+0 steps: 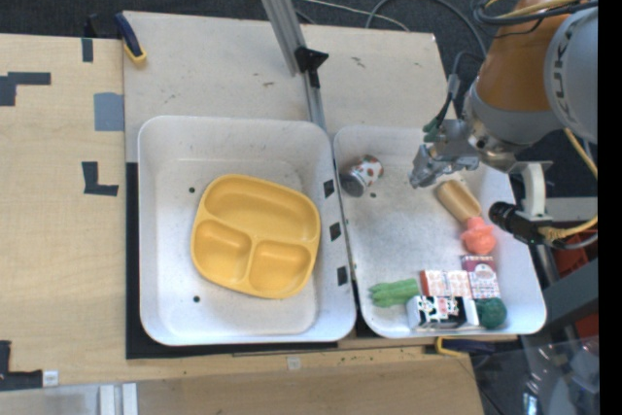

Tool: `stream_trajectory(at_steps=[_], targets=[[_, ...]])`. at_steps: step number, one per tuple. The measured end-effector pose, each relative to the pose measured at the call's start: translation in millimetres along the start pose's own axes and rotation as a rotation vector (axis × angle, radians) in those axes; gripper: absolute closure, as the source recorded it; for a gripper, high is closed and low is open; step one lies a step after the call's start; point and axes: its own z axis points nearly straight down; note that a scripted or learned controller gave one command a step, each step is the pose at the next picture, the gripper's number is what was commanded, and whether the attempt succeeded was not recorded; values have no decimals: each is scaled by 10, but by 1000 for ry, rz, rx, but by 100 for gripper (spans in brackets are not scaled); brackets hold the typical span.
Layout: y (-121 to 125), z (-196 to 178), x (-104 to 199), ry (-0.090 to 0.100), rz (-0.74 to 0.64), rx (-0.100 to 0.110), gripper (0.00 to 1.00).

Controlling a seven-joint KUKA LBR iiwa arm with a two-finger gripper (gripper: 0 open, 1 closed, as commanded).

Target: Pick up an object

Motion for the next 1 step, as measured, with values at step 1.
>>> stream_trajectory(at_steps=[1], targets=[[91,39,638,0,-2,1,100]])
